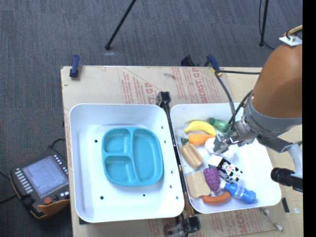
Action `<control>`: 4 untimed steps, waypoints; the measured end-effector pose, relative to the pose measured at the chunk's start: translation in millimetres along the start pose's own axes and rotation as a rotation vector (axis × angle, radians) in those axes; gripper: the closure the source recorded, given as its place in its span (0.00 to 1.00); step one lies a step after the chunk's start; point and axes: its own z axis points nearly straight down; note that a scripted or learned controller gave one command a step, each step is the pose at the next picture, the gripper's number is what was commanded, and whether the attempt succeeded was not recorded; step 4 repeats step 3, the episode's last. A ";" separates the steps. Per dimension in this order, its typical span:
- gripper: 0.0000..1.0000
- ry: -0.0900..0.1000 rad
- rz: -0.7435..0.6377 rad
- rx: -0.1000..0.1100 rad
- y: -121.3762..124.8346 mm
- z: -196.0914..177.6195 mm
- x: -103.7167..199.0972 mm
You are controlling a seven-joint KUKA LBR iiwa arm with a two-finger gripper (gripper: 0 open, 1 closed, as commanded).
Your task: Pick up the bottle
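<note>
One set of jaws hangs over the middle of the right bin, above a white item; cannot tell how far open, or if anything is gripped. Around it: one banana, one carrot, one green piece near the bin's far edge, one hot-dog bun, one purple grape bunch, one black-and-white cow toy, one bread slice, one sausage. One blue bottle lies on its side near the bin's near right corner, apart from the jaws. Left bin: one teal three-compartment plate. Worktop carries red printing, unreadable. One pendant on the floor at left.
</note>
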 end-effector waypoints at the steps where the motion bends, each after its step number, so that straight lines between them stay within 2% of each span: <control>1: 1.00 -0.001 -0.465 -0.002 5.5 -53.6 24.0; 2: 1.00 0.001 -0.451 0.004 16.1 74.0 78.1; 3: 1.00 -0.001 -0.594 0.002 35.7 74.6 157.5; 4: 1.00 -0.001 -0.594 0.002 35.7 74.6 157.5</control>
